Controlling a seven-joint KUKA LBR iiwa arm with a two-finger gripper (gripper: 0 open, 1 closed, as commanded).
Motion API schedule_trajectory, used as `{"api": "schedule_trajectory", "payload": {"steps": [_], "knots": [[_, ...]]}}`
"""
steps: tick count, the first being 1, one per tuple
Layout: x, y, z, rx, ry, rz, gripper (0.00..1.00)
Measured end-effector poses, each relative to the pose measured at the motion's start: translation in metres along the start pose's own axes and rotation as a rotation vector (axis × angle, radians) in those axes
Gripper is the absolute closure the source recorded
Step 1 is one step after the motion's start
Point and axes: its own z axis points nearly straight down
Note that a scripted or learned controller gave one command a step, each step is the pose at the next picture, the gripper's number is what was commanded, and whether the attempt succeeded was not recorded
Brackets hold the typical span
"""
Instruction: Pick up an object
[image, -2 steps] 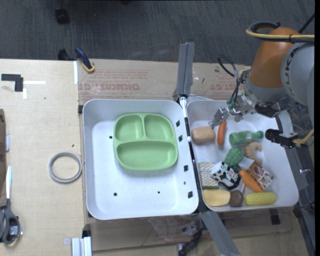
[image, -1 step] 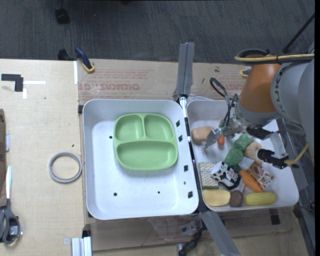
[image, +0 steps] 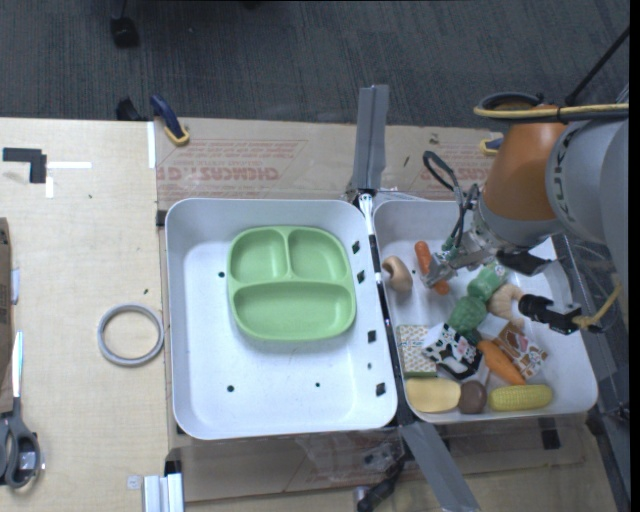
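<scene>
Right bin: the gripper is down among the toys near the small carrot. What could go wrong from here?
1. The gripper sits right beside the small carrot and close to the green toy; closing may catch two items or nudge both away.
2. The toys are packed together in the right bin, so a lift could drag neighbours such as the mushroom.
3. The grasp is near the bin's divider wall, which may block a finger.

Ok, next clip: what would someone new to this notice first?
Probably the green divided plate, lying alone in the left bin. Next comes the clutter of toy food in the right bin: a corn cob along the near edge, a carrot and a cow-patterned piece. The grey arm with its orange band reaches in from the right, its gripper low over a small orange toy.
</scene>
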Motion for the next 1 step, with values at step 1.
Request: {"api": "schedule_trajectory", "payload": {"steps": [1], "knots": [[0.0255,0.0623,-0.0909,0.0,-0.001,0.105,1.0]]}}
